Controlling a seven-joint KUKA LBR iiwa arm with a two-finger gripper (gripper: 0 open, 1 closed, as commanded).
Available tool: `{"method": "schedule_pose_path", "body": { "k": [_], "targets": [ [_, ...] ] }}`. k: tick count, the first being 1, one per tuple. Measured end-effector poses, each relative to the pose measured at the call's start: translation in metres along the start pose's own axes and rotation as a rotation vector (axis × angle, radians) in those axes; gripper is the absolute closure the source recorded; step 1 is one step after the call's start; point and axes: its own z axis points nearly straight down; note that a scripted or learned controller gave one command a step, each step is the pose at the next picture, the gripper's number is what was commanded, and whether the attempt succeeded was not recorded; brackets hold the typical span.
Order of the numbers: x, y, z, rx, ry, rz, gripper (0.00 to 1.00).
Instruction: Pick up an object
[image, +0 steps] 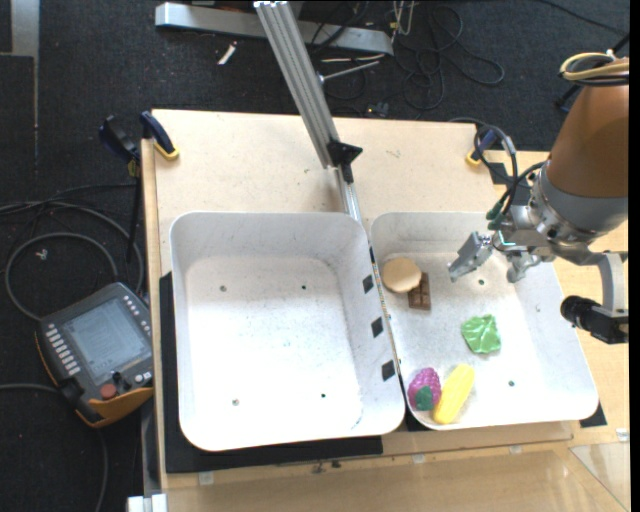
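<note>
1. Gripper (497, 257) hangs at the right of the frame, over the upper part of the right bin (560, 330). Its two grey fingers (468, 257) stand apart, with nothing between them.

2. Behind it, the arm (590, 140) fills the upper right corner, its orange band uppermost and the grey wrist below, angled down and to the left toward the bin.

3. All the candidate objects lie in the right bin. A round tan bun (402, 273) sits at the bin's upper left, just beside the divider, touching a small brown block (420, 293) on its lower right.

4. A green leafy piece (481, 334) lies near the middle of the bin, apart from the others and lower in the frame than the gripper.

5. At the lower left of that bin, a yellow corn-like piece (453, 392) lies tilted and touches a purple-and-green cluster (424, 387) on its left.

6. The left bin (200, 250) takes up the middle of the frame.

7. As I judge it, the step in hand is the approach: nothing is grasped and the fingers sit above the bin floor, not at any object.

8. The nearest targets are the bun with its brown block, to the left of the fingers, and the green piece, lower in the frame.

9. The next move calls for choosing one, centring the spread fingers over it, descending, then closing. The green piece stands alone, so it looks the cleaner grasp; the touching pairs risk a nudged neighbour.
</note>
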Motion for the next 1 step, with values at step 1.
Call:
{"method": "schedule_pose_path", "body": {
  "k": [1],
  "targets": [
    [-0.0001,0.0006,-0.0022,-0.004,-0.001,0.002,0.00]
  ]
}}
